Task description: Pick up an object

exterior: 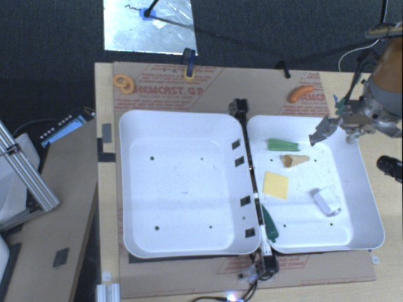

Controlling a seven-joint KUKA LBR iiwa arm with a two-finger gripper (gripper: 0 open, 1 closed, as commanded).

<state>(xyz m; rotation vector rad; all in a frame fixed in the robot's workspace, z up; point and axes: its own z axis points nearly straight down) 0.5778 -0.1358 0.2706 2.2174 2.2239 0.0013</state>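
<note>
Two-finger gripper [319, 134] hovers over right white bin's [365, 187] far right edge; can't tell jaw state, nothing held. Nearest targets, flat green strip [283, 145] and tan wedge [295, 160], lie thin: descent likely skids or closes over them.

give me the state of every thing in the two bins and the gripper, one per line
gripper: above the right bin's far right part, nothing visibly between its tips
green strip: lying flat in the right bin
tan wedge: lying flat, just nearer than the green strip
yellow square: lying flat
white block: lying at an angle
dark green piece: lying against the right bin's left wall
</note>
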